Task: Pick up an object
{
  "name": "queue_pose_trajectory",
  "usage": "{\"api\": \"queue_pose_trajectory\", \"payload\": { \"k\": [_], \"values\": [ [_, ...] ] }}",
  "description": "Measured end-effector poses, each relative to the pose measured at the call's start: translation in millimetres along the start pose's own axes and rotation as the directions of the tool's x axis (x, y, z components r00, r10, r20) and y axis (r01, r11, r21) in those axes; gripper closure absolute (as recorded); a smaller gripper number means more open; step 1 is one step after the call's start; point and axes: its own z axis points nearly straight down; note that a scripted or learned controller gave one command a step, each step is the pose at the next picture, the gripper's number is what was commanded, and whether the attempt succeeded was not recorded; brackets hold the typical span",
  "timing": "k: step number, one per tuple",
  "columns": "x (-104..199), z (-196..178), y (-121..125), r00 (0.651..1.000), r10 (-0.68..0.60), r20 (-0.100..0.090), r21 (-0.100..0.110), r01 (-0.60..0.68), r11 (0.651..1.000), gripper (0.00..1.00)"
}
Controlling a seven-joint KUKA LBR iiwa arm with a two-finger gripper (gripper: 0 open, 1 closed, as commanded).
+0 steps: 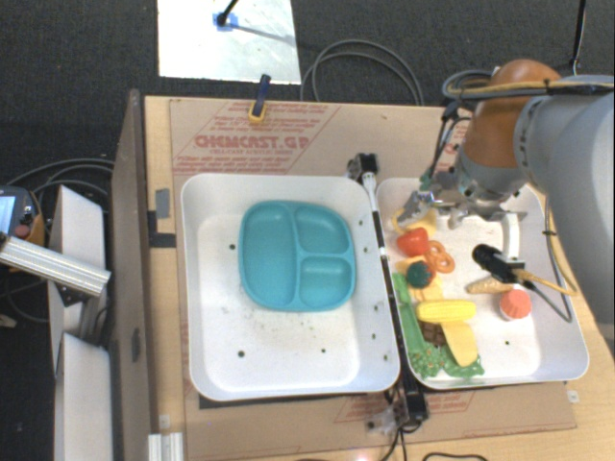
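**Q:** Left bin (207, 353), contents?
**A:** Plate (293, 255), teal, three wells: one.

**Q:** Right bin (562, 358)?
**A:** Green leaf strip (407, 320): one. Red piece (413, 241): one. Dark green ball (419, 275): one. Orange ring (440, 255): one. Corn (444, 310): one. Yellow wedge (462, 342): one. Tan cone (487, 283): one. Peach ball (516, 303): one.

**Q:** The thing to pick?
**A:** Red piece: small, rounded, glossy. It lies at the bin's rear left, touching the ring, just beside my gripper (437, 209).

**Q:** Your fingers?
**A:** Spread apart, with nothing between them.
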Motion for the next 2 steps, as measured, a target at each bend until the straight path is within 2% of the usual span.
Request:
{"api": "queue_pose_trajectory", "payload": {
  "k": [1, 2],
  "values": [
    [7, 24, -29, 1.0, 0.0, -0.001, 0.002, 0.0, 1.0, 0.0],
    [4, 21, 20, 1.0, -0.005, 0.0, -0.006, 0.005, 1.0, 0.0]
  ]
}}
